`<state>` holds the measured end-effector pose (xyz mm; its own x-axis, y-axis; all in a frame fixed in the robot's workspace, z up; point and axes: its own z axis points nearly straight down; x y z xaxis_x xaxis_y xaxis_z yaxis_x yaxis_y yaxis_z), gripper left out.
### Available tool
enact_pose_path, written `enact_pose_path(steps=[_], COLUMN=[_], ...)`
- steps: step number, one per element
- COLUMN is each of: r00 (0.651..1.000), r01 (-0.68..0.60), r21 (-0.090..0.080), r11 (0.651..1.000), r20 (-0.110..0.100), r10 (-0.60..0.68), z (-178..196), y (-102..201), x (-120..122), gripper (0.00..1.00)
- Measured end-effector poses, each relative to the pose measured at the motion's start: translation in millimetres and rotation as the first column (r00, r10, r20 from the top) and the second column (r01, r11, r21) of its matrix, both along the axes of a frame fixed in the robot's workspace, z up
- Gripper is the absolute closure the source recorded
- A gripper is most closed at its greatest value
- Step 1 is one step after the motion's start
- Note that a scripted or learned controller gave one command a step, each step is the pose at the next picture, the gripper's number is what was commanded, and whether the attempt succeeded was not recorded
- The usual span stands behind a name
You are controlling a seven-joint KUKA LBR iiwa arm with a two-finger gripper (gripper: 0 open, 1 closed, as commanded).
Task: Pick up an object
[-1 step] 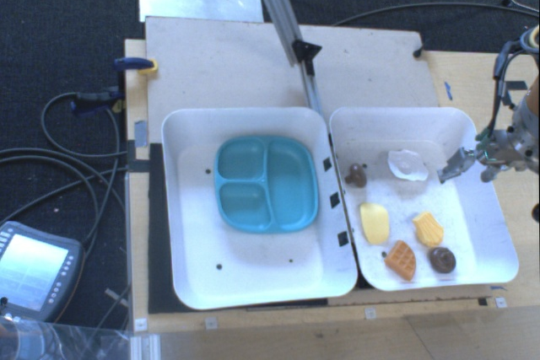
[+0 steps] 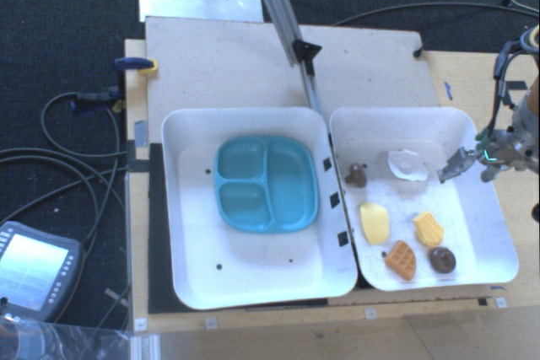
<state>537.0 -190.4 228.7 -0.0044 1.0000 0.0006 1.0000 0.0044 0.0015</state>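
Beside the right bin [image 2: 472, 126] hangs the hand [image 2: 472, 167], no writing legible.

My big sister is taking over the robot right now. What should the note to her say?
Gripper: above the right edge of the right bin, near the white crumpled piece. Nothing shows between its fingers; open or shut is unclear.
Right bin holds: white crumpled piece, small brown piece, yellow piece, yellow-orange piece, orange waffle-like piece, dark brown round piece.
Left bin: a teal divided plate.
Done: nothing picked up yet.
Left: grab one object and lift it. The white piece is nearest, so it is probably the easiest first try.
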Motion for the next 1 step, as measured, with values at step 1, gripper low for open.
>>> enact_pose_path(steps=[1], r00=[1.000], r01=[0.001], r21=[0.000], r11=[1.000], r20=[-0.004], r10=[-0.001], z=[-44.0], y=[5.2], x=[4.5], gripper=[0.00])
